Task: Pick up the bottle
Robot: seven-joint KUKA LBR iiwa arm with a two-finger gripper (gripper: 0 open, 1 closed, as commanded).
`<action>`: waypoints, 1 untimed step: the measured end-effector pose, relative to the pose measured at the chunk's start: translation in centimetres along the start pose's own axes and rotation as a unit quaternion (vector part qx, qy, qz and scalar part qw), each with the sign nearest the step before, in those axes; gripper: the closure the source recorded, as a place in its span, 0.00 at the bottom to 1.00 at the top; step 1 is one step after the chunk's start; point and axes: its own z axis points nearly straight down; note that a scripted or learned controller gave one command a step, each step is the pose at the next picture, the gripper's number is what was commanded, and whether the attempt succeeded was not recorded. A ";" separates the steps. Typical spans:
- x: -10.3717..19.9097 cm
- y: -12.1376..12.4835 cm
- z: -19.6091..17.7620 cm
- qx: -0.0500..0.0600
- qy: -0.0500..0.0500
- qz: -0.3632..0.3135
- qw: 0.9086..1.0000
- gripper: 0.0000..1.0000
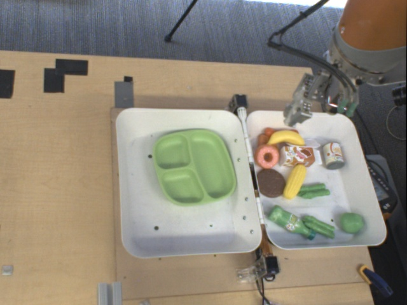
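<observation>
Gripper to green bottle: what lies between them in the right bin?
In the camera view, between the gripper and the green bottle lie the banana, the juice carton and the corn cob.

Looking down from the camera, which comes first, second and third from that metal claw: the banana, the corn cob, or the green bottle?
From the end effector at the right bin's far edge:
1. Banana, just below it at the far end of the bin.
2. Corn cob, mid-bin.
3. Green bottle, lying by the bin's near edge.
</observation>
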 end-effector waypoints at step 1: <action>1.8 -6.0 -6.2 0.000 -0.004 -0.021 1.000 1.00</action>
